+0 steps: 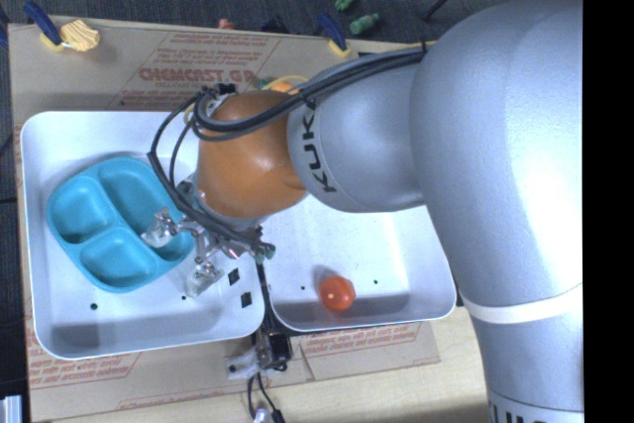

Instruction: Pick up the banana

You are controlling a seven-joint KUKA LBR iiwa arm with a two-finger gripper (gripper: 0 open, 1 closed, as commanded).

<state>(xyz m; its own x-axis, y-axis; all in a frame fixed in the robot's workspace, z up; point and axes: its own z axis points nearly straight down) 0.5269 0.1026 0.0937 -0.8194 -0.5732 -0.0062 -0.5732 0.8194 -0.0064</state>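
Over left bin (59, 312), beside blue tray (109, 223): fingers (203, 258), opening indiscernible.

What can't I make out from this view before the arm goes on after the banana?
- Banana: a yellow sliver behind the orange band may be it; the arm hides the rest.
- Hand: small and cluttered over the blue tray; whether it is open or shut cannot be told.
- Right bin: the arm covers most of its floor; an orange-red fruit lies in it.
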